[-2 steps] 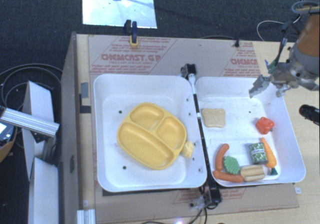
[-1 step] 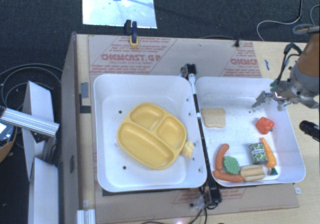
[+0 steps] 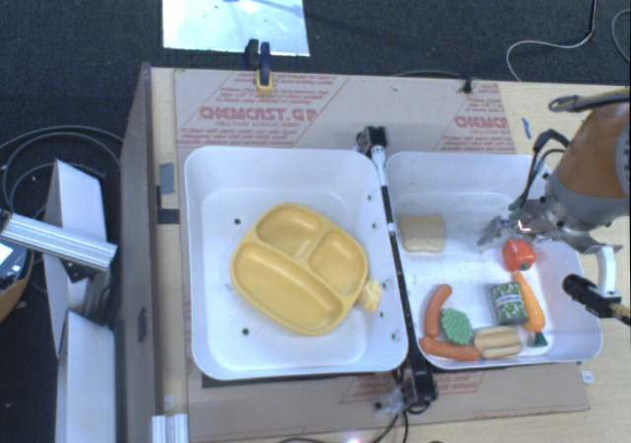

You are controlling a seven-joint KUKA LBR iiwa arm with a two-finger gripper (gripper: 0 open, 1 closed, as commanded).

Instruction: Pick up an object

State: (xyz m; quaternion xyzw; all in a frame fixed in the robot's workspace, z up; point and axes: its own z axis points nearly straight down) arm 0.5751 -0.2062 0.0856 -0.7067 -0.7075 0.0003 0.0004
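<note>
From where I stand, the arm reaches in from the right over the right bin, and its end effector hangs just above a red tomato-like toy, though I cannot tell how its tips are set. Near that toy lie a tan sponge-like block, a green box beside an orange carrot, a red sausage, a green leafy piece and a small bun. The left bin on the counter holds a yellow divided tray with a small yellow piece touching its right edge.
</note>
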